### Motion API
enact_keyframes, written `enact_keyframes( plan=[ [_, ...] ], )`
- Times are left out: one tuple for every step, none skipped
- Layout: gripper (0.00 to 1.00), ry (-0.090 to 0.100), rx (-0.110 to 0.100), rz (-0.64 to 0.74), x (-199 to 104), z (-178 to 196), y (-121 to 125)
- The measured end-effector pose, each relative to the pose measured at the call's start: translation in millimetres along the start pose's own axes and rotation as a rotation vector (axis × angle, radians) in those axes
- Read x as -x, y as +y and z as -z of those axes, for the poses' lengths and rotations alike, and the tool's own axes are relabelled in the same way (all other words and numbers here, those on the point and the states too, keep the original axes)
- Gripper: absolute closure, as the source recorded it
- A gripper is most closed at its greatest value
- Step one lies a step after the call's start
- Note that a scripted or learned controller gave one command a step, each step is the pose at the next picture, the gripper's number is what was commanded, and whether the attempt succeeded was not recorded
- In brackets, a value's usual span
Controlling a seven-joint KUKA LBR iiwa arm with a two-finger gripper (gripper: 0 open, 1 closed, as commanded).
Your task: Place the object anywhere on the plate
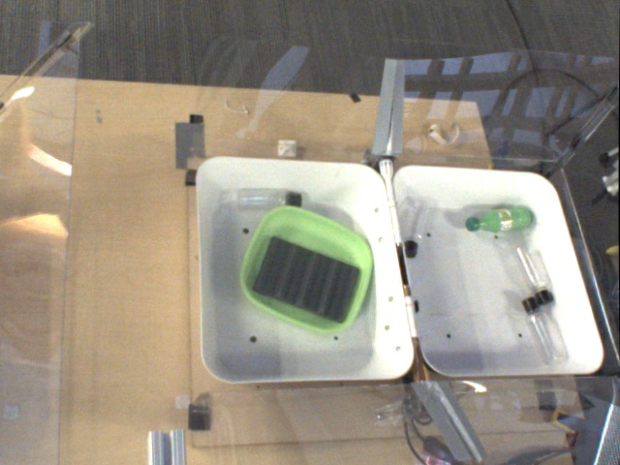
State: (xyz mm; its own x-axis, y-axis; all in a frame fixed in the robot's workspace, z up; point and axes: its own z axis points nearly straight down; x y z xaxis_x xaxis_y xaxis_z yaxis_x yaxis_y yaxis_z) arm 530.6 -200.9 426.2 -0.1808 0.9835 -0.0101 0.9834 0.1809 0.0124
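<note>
Green bottle (500, 221) right bin (463, 303); plate (255, 260) left bin (225, 337); clear tube (532, 265) faint.

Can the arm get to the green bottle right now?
Probably yes. The green bottle lies on its side in the right bin, nearest where the arm reaches in, with open floor around it and nothing on top.

Entry 1: pale fragment (611, 175) at the right edge. Grey-white, small, rounded, glossy; too little shows to tell whether it is arm casing.
Entry 2: grey piece (593, 432) at the lower right corner. Slanted, blurred, identity uncertain.
</note>
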Motion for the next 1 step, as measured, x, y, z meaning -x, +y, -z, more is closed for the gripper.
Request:
enact_keyframes(
  plan=[
    [1.0, 0.008, -0.007, -0.068, -67.8, -82.7, 8.3]
  ],
)
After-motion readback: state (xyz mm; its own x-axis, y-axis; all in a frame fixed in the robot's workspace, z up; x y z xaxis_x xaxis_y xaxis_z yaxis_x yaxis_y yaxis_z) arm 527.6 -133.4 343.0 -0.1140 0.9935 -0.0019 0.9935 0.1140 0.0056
